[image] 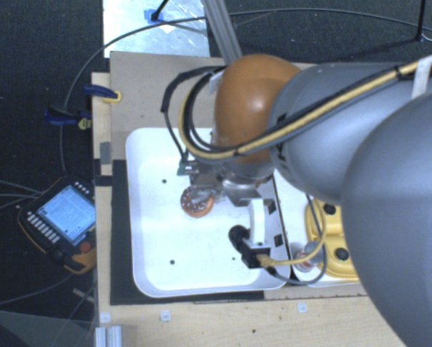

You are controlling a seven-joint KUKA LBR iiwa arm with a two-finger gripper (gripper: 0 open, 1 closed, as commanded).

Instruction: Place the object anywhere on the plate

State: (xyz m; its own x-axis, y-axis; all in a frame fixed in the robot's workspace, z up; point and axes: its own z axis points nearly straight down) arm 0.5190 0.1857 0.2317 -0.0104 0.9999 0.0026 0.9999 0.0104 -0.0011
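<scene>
Object (197,202), a small round brownish item, lies in the left white bin (147,194) just below the gripper (201,186); jaw state can't be told; arm should descend centred over it w/ care.

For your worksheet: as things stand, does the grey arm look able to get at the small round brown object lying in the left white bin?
Probably yes. The small round brown object lies in the left white bin right below the arm's wrist, with nothing beside it.
</scene>
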